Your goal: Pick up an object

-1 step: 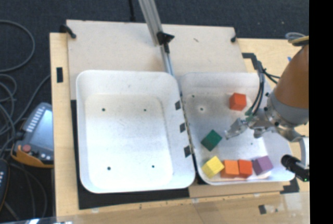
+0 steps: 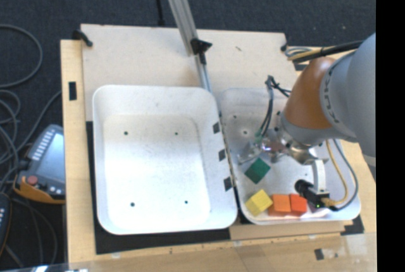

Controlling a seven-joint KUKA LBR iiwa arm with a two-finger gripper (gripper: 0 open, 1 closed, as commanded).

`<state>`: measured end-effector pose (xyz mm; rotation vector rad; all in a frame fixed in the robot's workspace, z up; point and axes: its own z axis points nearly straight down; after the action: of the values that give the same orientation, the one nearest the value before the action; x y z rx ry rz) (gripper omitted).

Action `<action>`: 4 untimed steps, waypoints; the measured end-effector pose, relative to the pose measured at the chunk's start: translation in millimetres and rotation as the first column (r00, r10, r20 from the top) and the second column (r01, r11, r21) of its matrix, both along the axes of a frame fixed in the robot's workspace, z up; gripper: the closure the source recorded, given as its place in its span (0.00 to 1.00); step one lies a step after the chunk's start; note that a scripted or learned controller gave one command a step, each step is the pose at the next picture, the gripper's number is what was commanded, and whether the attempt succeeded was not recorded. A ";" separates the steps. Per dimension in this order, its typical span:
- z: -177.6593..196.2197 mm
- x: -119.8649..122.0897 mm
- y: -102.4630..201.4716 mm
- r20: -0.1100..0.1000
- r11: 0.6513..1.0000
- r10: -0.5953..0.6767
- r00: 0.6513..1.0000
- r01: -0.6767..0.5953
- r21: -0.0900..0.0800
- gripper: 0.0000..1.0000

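Grey arm [image 2: 342, 100] overhead; pincer [image 2: 262, 152] state: cannot tell. Dark green cube [image 2: 257, 170] just below; centre, descend straight.

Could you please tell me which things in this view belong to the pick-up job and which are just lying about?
Belonging to the job:
- gripper, down in the right bin
- green block just below it
- yellow block
- two orange blocks

Just lying about:
- left bin
- handheld controller beside the bench
- metal rail
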<state>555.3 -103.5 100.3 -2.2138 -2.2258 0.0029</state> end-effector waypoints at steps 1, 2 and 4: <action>17.4 -9.6 -16.8 0.004 1.000 -0.006 1.000 0.006 0.000 0.00; -2.5 -31.5 6.0 0.009 1.000 -0.007 1.000 0.007 -0.003 0.00; 100.3 -50.1 58.9 0.011 1.000 0.002 1.000 -0.002 0.001 1.00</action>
<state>505.2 -44.5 200.5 -2.2166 -2.2323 -0.0102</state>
